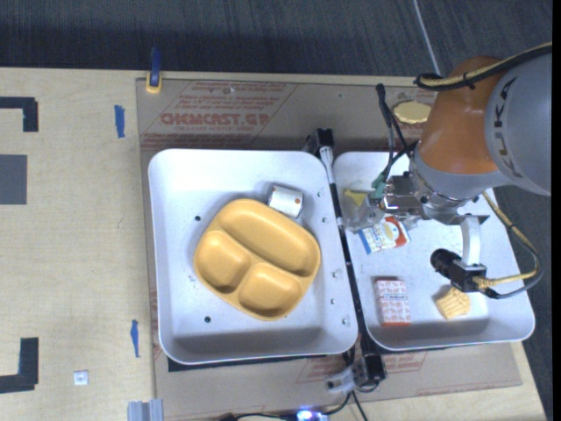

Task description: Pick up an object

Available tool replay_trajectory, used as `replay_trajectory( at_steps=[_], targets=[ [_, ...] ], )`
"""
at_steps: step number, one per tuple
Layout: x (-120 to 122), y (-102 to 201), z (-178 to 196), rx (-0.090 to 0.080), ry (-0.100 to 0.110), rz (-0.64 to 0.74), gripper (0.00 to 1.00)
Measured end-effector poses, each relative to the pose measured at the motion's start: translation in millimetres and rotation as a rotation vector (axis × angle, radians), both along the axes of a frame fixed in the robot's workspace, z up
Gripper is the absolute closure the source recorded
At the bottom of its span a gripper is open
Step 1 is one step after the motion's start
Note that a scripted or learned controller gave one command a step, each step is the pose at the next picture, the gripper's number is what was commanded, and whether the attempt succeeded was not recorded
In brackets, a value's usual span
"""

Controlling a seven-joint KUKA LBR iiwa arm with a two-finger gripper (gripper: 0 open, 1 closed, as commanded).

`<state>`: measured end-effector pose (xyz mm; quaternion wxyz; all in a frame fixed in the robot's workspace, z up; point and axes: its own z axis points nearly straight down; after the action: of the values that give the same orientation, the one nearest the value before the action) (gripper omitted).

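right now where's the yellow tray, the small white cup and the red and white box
yellow tray (256, 257): camera view, centre divider
small white cup (285, 200): camera view, its side
red and white box (392, 300): camera view, top face

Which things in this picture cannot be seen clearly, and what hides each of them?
- Gripper, camera view: the grey arm's orange-banded wrist covers it from above.
- Blue and white printed packet: partly under the gripper; print too small to read.
- Small white cylinder: its lower edge is behind the yellow three-compartment plastic tray.
- Red and white box: label too small.
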<state>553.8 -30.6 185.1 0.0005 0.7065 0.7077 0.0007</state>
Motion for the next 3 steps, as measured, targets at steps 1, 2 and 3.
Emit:
replay_trajectory(
  at_steps=[1,2,3],
  targets=[
    [-74.3,-19.6,22.7,0.000,0.003,-0.003,1.00],
    [-52.3,50.0,21.1,0.000,-0.001,0.000,1.00],
    [-51.1,49.8,31.4,-0.001,-0.004,-0.001,1.00]
  ],
)
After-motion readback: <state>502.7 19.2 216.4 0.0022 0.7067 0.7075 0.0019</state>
